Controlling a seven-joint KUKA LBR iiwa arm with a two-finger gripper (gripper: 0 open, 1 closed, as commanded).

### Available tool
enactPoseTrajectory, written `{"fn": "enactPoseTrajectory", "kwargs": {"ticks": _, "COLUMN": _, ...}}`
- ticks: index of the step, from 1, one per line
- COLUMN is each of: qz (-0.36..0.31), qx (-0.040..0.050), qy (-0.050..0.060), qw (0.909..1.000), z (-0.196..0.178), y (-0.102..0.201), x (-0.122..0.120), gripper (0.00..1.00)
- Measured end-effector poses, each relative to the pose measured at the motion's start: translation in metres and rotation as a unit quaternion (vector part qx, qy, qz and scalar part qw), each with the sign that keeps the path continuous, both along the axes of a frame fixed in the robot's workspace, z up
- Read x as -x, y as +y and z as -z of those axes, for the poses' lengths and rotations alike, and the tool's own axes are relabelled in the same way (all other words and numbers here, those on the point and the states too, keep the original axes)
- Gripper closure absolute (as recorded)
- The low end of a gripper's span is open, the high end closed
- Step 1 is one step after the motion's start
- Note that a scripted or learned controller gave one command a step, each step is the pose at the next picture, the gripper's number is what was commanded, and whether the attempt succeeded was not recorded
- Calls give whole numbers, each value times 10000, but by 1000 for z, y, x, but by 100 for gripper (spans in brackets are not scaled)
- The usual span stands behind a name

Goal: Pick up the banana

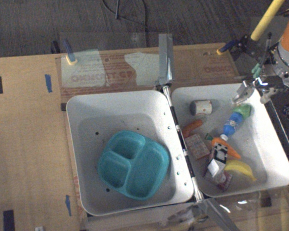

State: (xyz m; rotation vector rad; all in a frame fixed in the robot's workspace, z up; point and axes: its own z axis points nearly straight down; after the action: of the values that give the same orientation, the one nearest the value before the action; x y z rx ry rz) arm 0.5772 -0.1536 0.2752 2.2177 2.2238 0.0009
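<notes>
We see the metal two-finger gripper point(252, 89) over the right white bin's point(275, 149) rim | grip: we cannot tell | curved yellow banana point(241, 169) lies well below it

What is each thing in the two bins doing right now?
banana: lying flat in the right bin, not picked up
blue bottle: lying on its side
carrot: lying flat by the divider
grey cup: tipped on its side
teal plate: right way up in the left bin
</notes>
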Motion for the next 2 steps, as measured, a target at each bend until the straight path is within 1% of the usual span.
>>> {"fn": "enactPoseTrajectory", "kwargs": {"ticks": 1, "qz": -1457, "qx": -1, "qy": -5, "qw": 9893, "z": 177, "y": 11, "x": 32, "gripper": 0}}
{"fn": "enactPoseTrajectory", "kwargs": {"ticks": 2, "qz": -1708, "qx": 24, "qy": -60, "qw": 9853, "z": 186, "y": 8, "x": 94, "gripper": 0}}
